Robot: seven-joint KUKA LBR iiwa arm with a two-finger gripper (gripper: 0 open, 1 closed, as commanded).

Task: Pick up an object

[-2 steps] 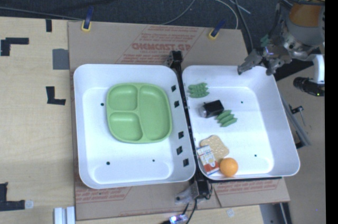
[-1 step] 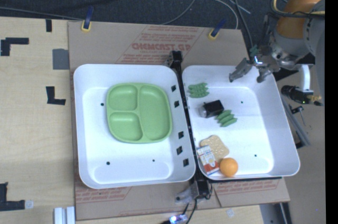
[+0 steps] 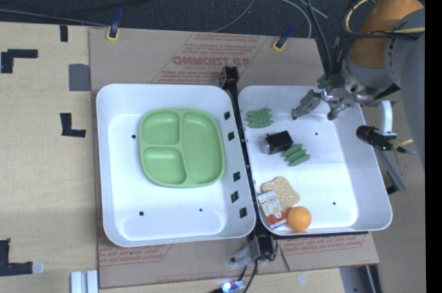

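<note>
The right bin point(image 3: 359, 215) holds several small objects. A green pea pod point(image 3: 259, 118) lies near its back left, with a black block point(image 3: 278, 142) just in front and a second green pod point(image 3: 297, 155) beside that. At the front lie a tan cracker point(image 3: 282, 190), a red and white packet point(image 3: 271, 207) and an orange point(image 3: 299, 218). My gripper point(image 3: 319, 109) hangs over the back of the right bin, right of the pea pod. It is open, with nothing between its fingers.
The left bin point(image 3: 117, 215) holds a green divided plate point(image 3: 183, 147). A black divider point(image 3: 238, 146) runs between the two bins. The arm point(image 3: 383, 36) and its cables stand at the back right, and a black fitting point(image 3: 373, 137) overhangs the right bin's right side.
</note>
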